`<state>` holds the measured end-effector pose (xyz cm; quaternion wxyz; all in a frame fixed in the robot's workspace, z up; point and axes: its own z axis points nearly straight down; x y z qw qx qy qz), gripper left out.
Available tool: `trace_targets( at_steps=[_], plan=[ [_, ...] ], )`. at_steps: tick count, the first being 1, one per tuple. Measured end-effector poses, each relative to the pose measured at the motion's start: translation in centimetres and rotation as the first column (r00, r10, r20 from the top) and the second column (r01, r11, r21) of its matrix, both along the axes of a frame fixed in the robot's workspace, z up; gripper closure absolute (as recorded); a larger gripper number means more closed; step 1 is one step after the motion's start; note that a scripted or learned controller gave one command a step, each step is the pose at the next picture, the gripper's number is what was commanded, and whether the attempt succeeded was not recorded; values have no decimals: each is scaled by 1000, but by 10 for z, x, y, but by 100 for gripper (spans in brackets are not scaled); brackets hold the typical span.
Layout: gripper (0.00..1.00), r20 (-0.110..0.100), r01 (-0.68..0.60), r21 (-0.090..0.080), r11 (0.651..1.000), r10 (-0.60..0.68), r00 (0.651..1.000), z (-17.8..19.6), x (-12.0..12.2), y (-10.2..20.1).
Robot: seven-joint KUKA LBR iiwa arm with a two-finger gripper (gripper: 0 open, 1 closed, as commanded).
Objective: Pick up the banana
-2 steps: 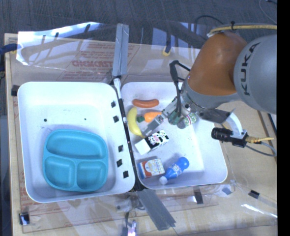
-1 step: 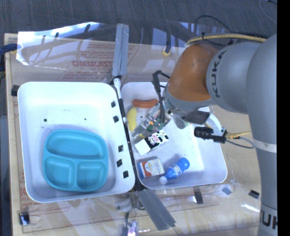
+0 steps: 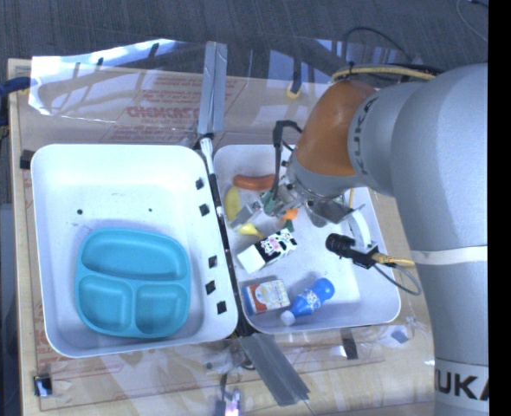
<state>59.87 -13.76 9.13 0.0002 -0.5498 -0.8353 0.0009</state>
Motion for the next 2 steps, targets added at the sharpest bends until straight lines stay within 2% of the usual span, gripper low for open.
trace_targets(
  at_steps=[1,2],
  plan=[
    [100,-1,-6,-1,1000,6,1000,10,0,0],
    [100,2,44,1,999,-44,999,101,46,64]
  ],
)
